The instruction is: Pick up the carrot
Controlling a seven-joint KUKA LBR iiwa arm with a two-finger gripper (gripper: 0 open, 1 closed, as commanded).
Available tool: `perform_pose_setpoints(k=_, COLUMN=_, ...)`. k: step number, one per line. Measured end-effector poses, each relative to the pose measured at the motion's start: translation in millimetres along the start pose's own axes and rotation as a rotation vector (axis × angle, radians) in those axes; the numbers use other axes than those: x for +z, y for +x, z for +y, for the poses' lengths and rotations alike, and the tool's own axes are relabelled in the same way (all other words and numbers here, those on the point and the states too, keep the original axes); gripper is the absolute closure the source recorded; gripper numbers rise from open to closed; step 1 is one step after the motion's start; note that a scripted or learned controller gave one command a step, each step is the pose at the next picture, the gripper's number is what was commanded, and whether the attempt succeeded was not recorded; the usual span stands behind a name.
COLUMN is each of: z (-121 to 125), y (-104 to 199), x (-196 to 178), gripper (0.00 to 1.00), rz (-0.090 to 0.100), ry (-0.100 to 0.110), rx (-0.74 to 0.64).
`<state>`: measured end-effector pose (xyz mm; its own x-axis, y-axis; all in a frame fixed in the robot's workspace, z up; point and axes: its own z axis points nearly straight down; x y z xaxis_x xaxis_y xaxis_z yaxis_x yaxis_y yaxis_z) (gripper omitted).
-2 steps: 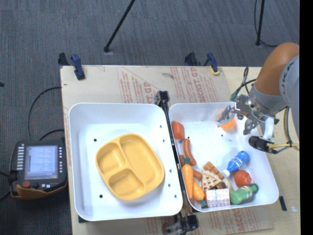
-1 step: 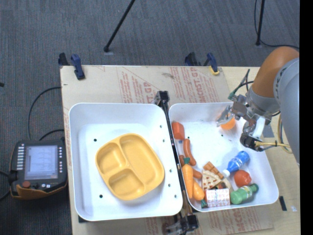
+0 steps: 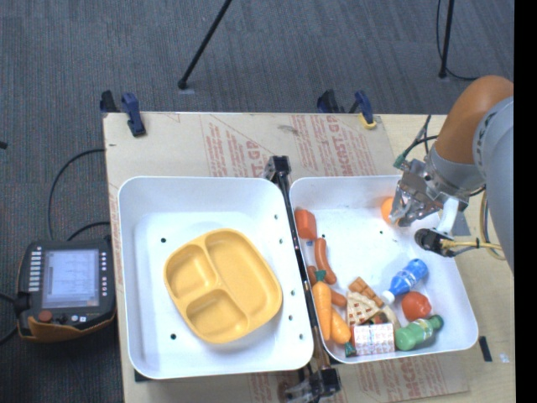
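Note:
The carrot (image 3: 322, 306) is a long orange piece lying lengthwise against the left wall of the right bin (image 3: 370, 190), near its front. My gripper (image 3: 406, 211) hangs over the far right part of that bin, well away from the carrot. It is right beside a small orange round thing (image 3: 387, 209), which it partly hides. No part of the carrot is at the gripper.
The right bin also holds a red-orange sausage (image 3: 305, 223), a hot dog (image 3: 324, 262), a waffle piece (image 3: 363, 302), a small box (image 3: 373, 339), a blue bottle (image 3: 408, 277), a red tomato (image 3: 415, 306) and a green bottle (image 3: 419, 332). A yellow divided plate (image 3: 222, 285) lies in the left bin (image 3: 138, 225).

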<state>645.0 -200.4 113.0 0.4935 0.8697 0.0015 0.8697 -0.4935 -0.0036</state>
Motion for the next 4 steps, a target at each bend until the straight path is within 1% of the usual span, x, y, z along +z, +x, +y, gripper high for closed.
perform_pose_setpoints(k=1, z=-0.2, y=0.3, x=0.2, gripper=0.00, rz=0.000, ry=0.000, rx=-0.001)
perform_pose_setpoints(k=2, z=0.0, y=0.3, x=-9.8, gripper=1.00, rz=0.000, ry=0.001, rx=-0.003)
perform_pose_setpoints(k=3, z=-44.1, y=-23.4, x=25.7, gripper=1.00, rz=-0.001, ry=-0.001, rx=-0.430)
perform_pose_setpoints(k=4, z=-5.7, y=9.3, x=-108.9, gripper=1.00, rz=-0.002, ry=-0.006, rx=-0.596)
